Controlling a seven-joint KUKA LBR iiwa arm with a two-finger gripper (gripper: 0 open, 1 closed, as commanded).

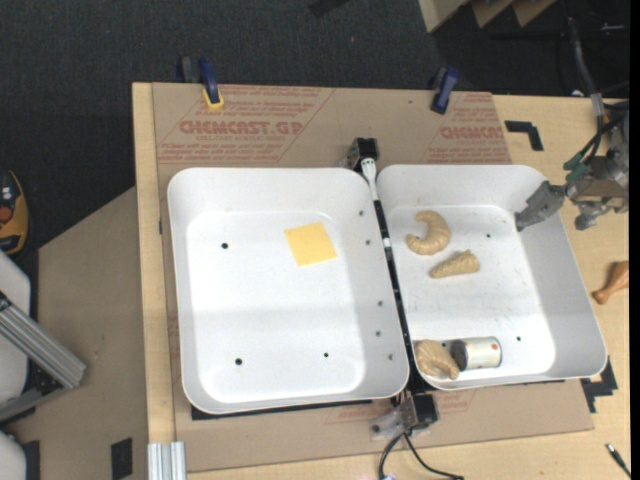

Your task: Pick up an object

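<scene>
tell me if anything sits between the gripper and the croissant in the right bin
Nothing visible does. The gripper is at the right bin's upper right rim, and bare white floor lies between it and the croissant. The pastry lies just below the croissant, off that line.

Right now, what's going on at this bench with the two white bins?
A robot arm is meant to pick up an object. Its gripper sits at the upper right edge of the right bin, holding nothing. That bin has a curved pastry, a smaller pastry piece, another piece and a small can beside it. The left bin holds a yellow square.
</scene>
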